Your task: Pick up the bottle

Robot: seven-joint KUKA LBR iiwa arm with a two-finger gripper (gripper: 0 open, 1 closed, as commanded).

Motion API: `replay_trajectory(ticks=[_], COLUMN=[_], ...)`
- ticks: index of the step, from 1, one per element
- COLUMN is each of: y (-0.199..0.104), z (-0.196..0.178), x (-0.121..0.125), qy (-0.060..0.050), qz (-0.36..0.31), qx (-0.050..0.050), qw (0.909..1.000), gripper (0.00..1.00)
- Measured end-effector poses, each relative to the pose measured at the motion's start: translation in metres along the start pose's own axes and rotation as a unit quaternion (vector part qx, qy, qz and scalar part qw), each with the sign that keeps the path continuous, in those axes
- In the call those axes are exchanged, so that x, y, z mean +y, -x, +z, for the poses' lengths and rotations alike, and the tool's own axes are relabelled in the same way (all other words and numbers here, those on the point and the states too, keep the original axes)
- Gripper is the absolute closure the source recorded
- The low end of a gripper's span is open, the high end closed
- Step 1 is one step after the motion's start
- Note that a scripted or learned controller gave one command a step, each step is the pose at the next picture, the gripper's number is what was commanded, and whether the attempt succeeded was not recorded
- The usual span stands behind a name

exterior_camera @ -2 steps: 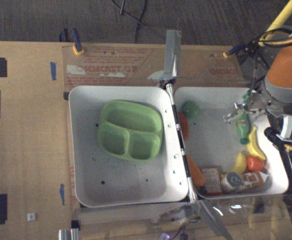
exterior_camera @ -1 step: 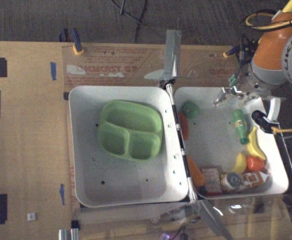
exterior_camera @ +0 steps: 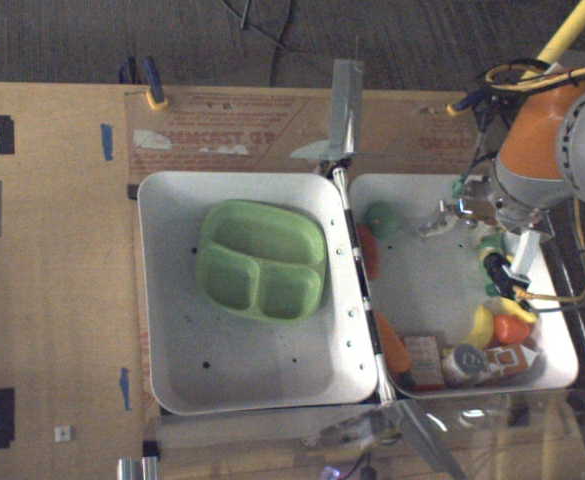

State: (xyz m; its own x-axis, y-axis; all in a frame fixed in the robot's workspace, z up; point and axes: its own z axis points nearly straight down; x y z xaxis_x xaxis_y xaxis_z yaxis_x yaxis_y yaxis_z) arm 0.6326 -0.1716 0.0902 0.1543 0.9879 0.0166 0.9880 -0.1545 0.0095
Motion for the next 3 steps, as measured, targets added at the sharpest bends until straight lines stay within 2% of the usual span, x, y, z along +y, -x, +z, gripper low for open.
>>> replay_trajectory(ticks=[1, 2, 3], y=[0.010, 0.037, 0.045], z=[-0.001, -0.002, -0.014], x=[-0.041, -0.085, -0.084], qy=[0.001, 0.001, 0.006], qz=[-0.088, -0.109, -0.106], qx=[-0.003, 0.009, 0.000], qw=[0.9961, 0.9940, 0.9943], gripper=[0.00, 0.00, 1.00])
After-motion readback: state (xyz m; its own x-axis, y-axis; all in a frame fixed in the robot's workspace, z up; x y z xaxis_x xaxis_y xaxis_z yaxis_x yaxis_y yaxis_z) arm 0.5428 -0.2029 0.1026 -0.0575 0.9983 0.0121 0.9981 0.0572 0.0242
